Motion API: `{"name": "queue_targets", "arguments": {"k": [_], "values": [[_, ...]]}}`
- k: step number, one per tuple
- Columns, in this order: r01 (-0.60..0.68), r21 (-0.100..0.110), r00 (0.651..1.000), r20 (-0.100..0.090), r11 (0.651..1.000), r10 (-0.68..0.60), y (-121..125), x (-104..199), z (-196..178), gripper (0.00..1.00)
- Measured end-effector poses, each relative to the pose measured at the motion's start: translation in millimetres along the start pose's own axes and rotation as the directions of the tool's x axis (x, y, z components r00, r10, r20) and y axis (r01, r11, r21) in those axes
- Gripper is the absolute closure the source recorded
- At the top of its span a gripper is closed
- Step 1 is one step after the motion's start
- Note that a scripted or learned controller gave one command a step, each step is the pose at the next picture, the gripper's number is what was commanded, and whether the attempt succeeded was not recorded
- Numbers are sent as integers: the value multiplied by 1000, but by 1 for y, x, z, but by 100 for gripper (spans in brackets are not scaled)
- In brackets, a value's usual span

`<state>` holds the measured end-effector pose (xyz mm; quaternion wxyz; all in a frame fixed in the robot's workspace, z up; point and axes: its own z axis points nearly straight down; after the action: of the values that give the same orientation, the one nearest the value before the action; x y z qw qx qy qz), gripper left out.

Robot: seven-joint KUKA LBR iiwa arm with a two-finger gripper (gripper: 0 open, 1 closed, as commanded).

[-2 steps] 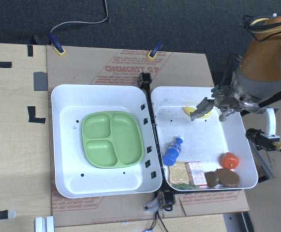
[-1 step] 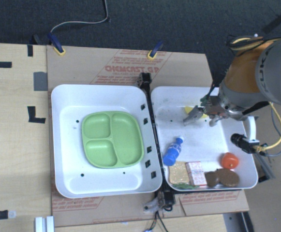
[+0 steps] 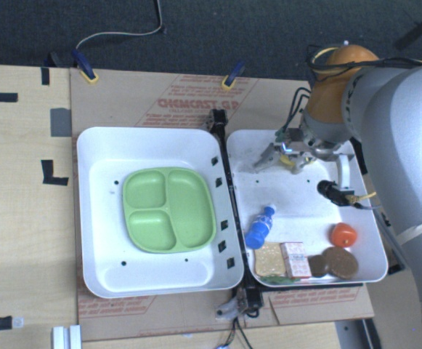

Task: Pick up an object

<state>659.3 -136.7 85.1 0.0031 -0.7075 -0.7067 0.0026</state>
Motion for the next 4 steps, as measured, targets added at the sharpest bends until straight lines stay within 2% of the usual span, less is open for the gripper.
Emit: {"name": "queue_targets", "arguments": {"k": [1,3,4], "values": [[-1,14,1000,-8,1000,1,6,-26,1,0],[1,8,1000,-6,1000,-1,7,-68,1,0],[-2,21,1000,2,1000,2,3,-72,-7,100]]}}
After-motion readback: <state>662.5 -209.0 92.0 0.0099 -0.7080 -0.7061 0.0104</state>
